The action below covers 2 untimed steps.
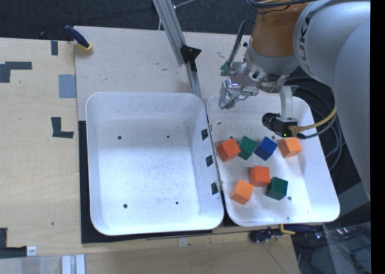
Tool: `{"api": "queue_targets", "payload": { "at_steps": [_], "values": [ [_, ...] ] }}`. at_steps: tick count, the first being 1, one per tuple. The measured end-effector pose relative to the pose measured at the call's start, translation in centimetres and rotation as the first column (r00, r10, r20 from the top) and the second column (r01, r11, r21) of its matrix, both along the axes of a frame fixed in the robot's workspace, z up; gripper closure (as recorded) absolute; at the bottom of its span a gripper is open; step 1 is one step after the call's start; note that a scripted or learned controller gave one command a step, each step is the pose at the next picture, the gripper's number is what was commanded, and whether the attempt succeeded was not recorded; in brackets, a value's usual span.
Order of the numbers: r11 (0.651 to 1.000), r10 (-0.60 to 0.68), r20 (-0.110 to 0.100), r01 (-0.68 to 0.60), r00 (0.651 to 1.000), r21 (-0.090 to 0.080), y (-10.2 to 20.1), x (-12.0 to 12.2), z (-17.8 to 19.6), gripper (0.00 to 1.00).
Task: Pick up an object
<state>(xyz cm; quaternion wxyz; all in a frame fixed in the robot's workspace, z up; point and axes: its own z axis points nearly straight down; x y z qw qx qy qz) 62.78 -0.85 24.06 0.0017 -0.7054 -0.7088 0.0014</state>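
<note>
Small cubes lie in the right bin (313, 203). An orange cube (228, 149), a green cube (246, 147), a blue cube (265, 148) and another orange cube (290, 146) form a row. Below them sit an orange cube (260, 176), a lighter orange cube (242, 191) and a dark green cube (277, 188). My gripper (228, 102) hangs over the right bin's far left corner, above and left of the row of cubes. Nothing shows between its fingers.
The left bin (96, 146) stands beside the right one. A slanted metal rail (171, 20) crosses the bench down to the bins' shared edge. A blue and yellow object (78, 38) lies at the far left of the bench. Black cables (313, 122) trail near the right bin.
</note>
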Motion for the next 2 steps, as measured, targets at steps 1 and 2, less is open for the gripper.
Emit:
{"api": "queue_targets", "payload": {
  "at_steps": [1, 2],
  "values": [
    [1.000, 0.001, 0.000, -0.001, 1.000, 0.000, 4.9, -1.9, -1.4, 1.00],
    [1.000, 0.002, 0.000, -0.002, 1.000, 0.001, 10.2, -5.0, -1.1, 1.00]
  ]
}}
